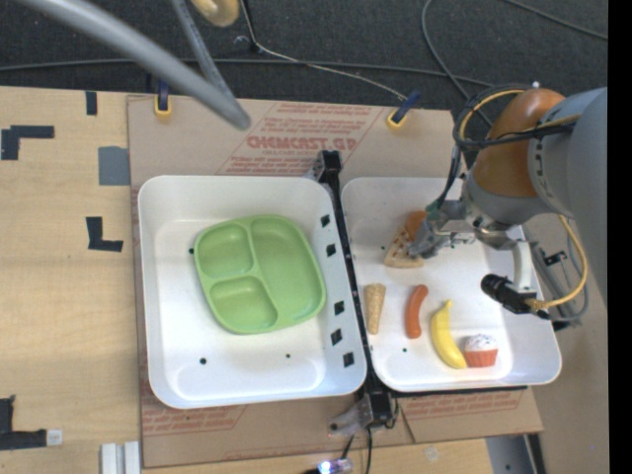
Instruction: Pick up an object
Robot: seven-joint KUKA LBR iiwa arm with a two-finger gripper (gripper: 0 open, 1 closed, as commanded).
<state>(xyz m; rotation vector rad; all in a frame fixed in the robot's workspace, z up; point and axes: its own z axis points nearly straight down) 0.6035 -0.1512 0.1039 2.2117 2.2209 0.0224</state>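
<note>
The right bin (390, 363) holds a pizza slice (403, 252), an ice-cream cone (375, 307), a red sausage (416, 310), a yellow banana (445, 336) and a small cupcake (480, 350). My gripper (432, 233) reaches in from the right and sits low over the pizza slice, right at its upper right edge. The wrist hides the fingertips and part of the slice. I cannot see anything lifted off the bin floor.
The left bin (163, 265) carries a green divided plate (260, 273). A black divider (336, 255) runs between the bins. The arm's grey body and orange band (513, 156) overhang the right bin's far right side, with cables (553, 284) trailing beside it.
</note>
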